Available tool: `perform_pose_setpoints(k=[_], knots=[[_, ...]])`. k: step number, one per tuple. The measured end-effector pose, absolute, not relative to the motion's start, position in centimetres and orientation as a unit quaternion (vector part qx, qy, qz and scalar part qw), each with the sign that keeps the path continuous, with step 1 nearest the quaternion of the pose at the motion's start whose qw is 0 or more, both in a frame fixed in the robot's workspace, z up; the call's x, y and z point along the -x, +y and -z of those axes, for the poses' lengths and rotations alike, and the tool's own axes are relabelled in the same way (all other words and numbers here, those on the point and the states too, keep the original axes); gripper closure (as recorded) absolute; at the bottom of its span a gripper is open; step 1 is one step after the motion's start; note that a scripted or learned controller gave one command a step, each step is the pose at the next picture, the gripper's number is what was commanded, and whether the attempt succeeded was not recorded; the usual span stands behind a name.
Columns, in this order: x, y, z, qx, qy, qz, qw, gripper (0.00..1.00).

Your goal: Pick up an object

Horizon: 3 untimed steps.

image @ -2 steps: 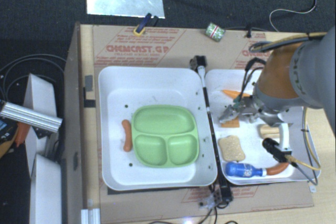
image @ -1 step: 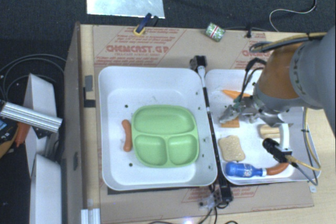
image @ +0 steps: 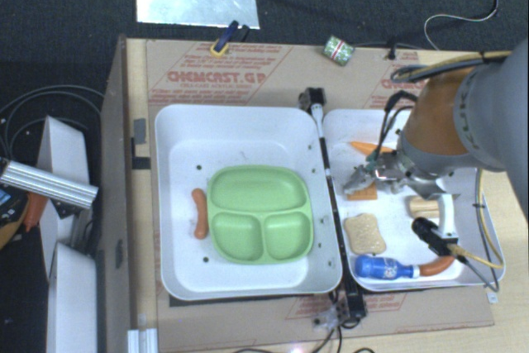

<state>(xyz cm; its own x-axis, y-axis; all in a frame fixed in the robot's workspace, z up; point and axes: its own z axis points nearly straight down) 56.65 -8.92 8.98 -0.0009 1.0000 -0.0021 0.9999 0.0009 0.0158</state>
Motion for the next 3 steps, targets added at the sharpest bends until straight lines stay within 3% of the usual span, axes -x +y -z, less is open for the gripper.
perform_pose_setpoints(k=[1, 2, 3], knots=[[-57.1, -9.0, -8.5, -0.706, 0.708, -0.0011, 0.001, 0.0], [-54.5, -14.7, -14.5, -0.707, 0.707, -0.0004, 0.002, 0.0], [-64.7, -11.6, -9.2, -0.706, 0.708, 0.0002, 0.0, 0.0]])
